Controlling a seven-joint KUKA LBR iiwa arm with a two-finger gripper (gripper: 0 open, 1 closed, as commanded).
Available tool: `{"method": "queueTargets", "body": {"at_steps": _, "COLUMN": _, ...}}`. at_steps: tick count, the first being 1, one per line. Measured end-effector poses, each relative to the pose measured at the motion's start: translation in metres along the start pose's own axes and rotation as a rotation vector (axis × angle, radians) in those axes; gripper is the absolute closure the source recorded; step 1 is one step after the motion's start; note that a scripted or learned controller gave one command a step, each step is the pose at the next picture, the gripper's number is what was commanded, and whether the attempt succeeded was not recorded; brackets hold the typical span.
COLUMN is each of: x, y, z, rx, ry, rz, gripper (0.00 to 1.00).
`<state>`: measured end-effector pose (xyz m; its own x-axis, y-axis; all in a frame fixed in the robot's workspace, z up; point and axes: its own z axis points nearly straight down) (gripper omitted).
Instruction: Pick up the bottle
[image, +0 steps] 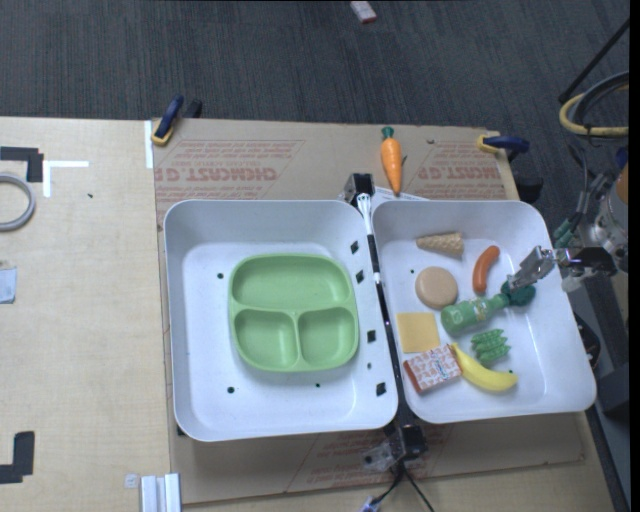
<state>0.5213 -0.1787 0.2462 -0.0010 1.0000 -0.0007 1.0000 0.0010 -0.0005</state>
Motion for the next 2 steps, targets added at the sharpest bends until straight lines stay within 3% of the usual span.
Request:
{"method": "queueTargets", "body": {"at_steps": 1, "x": 0.0, "y": 0.0, "z": -0.009, "rx": -0.001, "ry": -0.001, "rz": -0.001, "gripper": 1.0}}
{"method": "queueTargets", "body": {"at_steps": 2, "x": 0.074, "y": -0.043, "z": -0.016, "rx": 0.001, "ry": 0.0, "rz": 0.046, "gripper": 1.0}}
